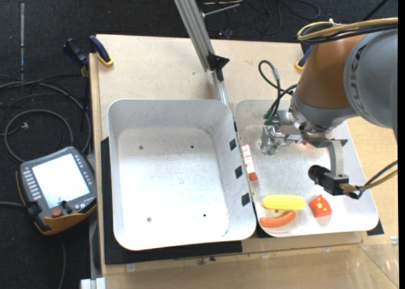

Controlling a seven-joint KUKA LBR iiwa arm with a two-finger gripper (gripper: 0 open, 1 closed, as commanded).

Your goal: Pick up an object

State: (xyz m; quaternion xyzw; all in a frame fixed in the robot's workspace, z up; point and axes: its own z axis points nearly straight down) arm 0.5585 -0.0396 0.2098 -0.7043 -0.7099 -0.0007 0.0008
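In the camera view, several small objects are seen in the right bin (354,174), gathered along its lower edge in the lower right of the frame. A yellow banana-shaped piece (283,202) lies there, and an orange curved piece (278,219), shaped like a sausage or carrot, is placed just below it and touching it. A small red block (321,206) with a pale spot is set to their right. A narrow white and red box (249,164) is leaned against the bin's left wall; printing is carried on it, but nothing can be read.

The gripper (271,142) is held over the upper part of the right bin, well apart from the objects. Nothing is seen between its fingers, and whether they are spread or closed cannot be told.

The left bin (126,155) occupies the centre of the frame. A handheld control pendant (57,186) with a pale screen is laid at the left edge; no writing on it can be made out.
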